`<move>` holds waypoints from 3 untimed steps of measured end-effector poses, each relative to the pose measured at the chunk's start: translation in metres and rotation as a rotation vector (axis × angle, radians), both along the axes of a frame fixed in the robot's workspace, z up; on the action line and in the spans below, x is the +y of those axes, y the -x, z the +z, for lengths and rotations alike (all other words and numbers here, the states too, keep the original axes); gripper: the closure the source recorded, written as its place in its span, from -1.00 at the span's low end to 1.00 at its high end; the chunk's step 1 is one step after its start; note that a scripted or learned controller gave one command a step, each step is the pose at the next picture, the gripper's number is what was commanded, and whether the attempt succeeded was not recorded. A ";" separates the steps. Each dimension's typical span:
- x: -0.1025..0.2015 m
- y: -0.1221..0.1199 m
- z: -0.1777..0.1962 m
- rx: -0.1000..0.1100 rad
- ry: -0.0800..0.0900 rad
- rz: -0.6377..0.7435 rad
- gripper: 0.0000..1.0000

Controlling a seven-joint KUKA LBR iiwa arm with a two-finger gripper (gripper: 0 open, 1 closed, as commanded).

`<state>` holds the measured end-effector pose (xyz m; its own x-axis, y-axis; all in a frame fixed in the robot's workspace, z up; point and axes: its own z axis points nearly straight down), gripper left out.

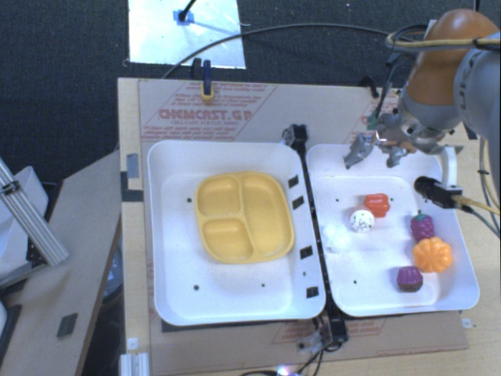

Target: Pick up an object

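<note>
Plainly, small red-orange toy pepper [376,204], upright.

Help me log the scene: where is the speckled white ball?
The speckled white ball lies in the right bin, left of centre, just below-left of the red-orange toy.

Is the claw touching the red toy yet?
Apart. The camera view shows the claw above the right bin's far edge, white floor between it and the red toy.

A yellow divided plate [241,216] lies in the left white bin [168,288]. A blue clamp [206,77] sits at the worktop's [313,108] far edge.
</note>
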<state>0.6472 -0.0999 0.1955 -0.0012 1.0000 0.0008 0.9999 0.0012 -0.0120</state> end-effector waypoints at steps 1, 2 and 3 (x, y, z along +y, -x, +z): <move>0.000 -0.003 0.008 -0.013 0.001 0.002 -1.00; 0.000 0.001 -0.052 -0.011 0.001 0.000 -1.00; 0.001 0.002 -0.104 -0.009 0.001 0.000 -1.00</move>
<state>0.6455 -0.0993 0.0912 -0.0009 1.0000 0.0003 1.0000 0.0009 -0.0025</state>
